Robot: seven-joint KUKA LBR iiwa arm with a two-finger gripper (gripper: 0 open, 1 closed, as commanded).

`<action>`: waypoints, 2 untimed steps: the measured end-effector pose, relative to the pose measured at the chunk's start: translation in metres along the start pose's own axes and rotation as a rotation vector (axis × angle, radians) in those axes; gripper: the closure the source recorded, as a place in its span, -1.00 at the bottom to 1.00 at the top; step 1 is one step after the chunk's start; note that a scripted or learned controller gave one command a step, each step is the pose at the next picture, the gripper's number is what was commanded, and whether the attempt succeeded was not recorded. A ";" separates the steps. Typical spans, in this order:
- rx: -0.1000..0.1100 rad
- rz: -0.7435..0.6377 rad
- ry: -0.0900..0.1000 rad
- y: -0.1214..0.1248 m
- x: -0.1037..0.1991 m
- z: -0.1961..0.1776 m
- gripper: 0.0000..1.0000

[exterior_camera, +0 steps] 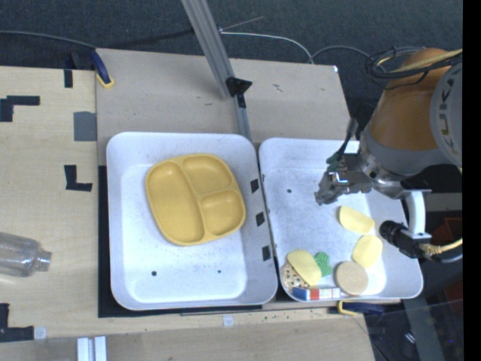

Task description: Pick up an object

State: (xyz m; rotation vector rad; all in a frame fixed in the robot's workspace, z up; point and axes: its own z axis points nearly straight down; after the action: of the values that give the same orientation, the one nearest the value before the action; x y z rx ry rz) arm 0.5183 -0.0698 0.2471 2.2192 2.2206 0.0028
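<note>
My gripper point(328, 192) hangs over the middle of the right bin point(297, 209), its dark fingers pointing down and left, with nothing visible between them. Just right of it and lower lies a pale yellow piece point(355, 219). Another yellow piece point(367, 250) sits below that one. Along the bin's front edge rest a yellow block point(304, 266), a small green item point(322, 261), a tan round disc point(351, 277) and a flat red, white and blue item point(316, 293).
The left bin point(131, 277) holds a yellow divided plate point(195, 198). A grey metal bar point(207, 32) slants in from the top. A clear plastic bottle point(21, 254) lies on the bench at the far left.
</note>
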 end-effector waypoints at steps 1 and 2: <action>0.008 0.003 -0.002 0.009 -0.027 0.042 1.00; 0.001 -0.002 0.001 0.008 -0.016 0.008 1.00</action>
State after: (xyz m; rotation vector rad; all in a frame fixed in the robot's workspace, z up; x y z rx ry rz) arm 0.5264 -0.0854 0.2397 2.2178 2.2235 0.0024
